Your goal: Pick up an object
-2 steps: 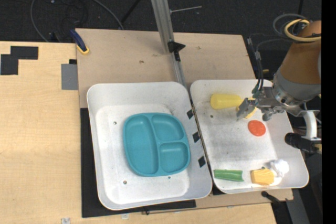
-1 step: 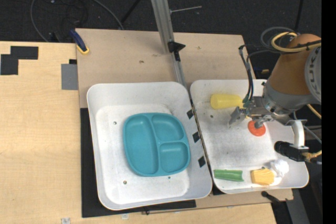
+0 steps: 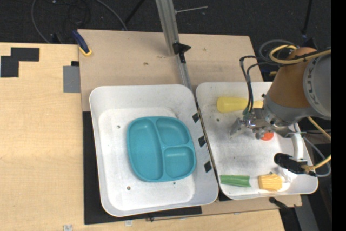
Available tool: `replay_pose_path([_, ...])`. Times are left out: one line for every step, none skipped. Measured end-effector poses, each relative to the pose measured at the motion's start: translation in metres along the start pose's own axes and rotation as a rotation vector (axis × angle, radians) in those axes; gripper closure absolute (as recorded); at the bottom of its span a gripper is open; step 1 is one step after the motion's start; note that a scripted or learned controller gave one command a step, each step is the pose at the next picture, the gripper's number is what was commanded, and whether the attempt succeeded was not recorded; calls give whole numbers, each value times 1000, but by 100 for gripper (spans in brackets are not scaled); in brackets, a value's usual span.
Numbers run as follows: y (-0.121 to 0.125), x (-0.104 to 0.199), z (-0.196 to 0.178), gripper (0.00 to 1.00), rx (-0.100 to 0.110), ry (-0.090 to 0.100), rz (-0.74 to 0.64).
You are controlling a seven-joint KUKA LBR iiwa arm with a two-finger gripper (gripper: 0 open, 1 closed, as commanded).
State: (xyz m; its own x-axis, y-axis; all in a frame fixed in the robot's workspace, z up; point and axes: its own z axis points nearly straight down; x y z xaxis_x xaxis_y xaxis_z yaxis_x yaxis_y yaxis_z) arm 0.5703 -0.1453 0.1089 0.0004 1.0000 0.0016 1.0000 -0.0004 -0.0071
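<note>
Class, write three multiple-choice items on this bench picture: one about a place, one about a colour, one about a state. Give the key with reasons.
1. Where does the divided plate lie?
A. In the left bin
B. In the right bin
C. On the wooden bench outside the bins

2. What colour is the long thin object near the right bin's front edge?
A. Red
B. Green
C. Blue

3. How does the arm's end effector stand?
A. Raised over the left bin
B. Down inside the right bin
C. Resting on the divided plate

Key: 1 A, the teal plate sits in the middle of the left bin. 2 B, it is green, beside a yellow piece. 3 B, the end effector sits low in the right bin, below a yellow cylinder.
</note>
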Motion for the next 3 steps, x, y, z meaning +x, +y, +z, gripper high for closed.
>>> replay_pose_path([3,-1,15,0,-9,0,0])
replay_pose_path([5,1,3,100,-16,5,2])
replay_pose_path([1,-2,-40,100,-7,-2,-1])
